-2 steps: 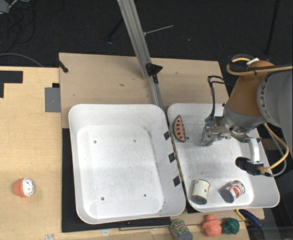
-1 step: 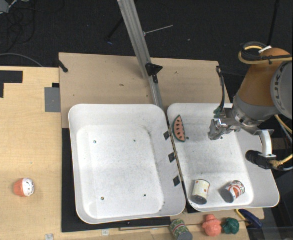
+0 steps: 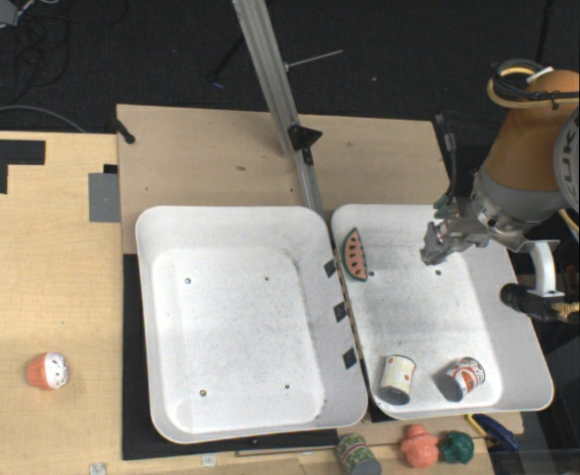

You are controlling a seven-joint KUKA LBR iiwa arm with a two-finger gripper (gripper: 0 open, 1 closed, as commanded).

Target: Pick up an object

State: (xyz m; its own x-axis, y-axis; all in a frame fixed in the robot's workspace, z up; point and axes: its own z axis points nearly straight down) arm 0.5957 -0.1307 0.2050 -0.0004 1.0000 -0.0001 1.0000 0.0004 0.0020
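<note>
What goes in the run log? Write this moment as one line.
hand: above right bin | watermelon slice: left edge | two cans: front | no grasp seen

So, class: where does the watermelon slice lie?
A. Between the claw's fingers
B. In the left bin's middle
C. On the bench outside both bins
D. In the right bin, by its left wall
D: the watermelon slice lies inside the right bin, close against its left wall.
</note>
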